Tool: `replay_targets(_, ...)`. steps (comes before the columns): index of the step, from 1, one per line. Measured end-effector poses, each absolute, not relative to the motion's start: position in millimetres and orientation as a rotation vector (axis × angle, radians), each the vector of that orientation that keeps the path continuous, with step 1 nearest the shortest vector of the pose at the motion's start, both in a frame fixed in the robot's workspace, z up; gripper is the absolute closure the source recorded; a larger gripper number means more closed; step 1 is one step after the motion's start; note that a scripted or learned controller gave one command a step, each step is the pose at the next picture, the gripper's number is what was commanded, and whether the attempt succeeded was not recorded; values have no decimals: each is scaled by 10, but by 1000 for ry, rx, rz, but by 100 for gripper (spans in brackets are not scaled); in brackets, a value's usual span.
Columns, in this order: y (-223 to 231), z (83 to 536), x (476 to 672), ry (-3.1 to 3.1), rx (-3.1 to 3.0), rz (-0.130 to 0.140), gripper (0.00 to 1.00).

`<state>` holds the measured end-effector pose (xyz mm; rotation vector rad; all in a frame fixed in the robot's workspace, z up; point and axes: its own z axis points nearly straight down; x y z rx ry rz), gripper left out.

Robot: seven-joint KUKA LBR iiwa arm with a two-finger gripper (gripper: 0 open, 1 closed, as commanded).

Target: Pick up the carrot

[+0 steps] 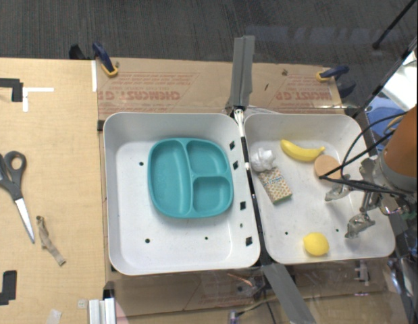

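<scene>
Clearly the gripper (pixel 348 210) has nothing in it: its two metal fingers (pixel 335 194) stand well apart above the floor of the right bin (pixel 296 214), towards that bin's right edge, and only bare white shows between them. The carrot (pixel 323 165) is probably the pale orange piece near the bin's far right corner, just beside the tip of the banana (pixel 301 150). It is the only orange thing in either bin, though its shape is hard to read because black cables (pixel 350 155) cross over it.

The step in hand appears to be the approach, and the gripper sits nearer the front edge than the carrot does. To do it well, the arm should carry the spread fingers towards the far edge until the carrot lies midway between them, and only then go down. The fingers should straddle the carrot across its narrow width, not along its length, so the wrist may need turning first.

The banana is the main hazard. A finger landing on that side could nudge it or pinch both things together, so the grasp is better taken at the end away from the banana. The lemon (pixel 317 244) by the front edge is well apart and should not interfere.
</scene>
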<state>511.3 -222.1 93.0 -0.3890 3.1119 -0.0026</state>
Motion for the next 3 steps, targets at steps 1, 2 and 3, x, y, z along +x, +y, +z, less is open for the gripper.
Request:
replay_targets(1, -1772, 1318, 5428, 3132, 158, -1, 0)
replay_targets(2, -1691, 1402, 6142, 3127, 229, -1, 0)
replay_targets(3, -1855, 933, 6214, 3083, 575, -1, 0)
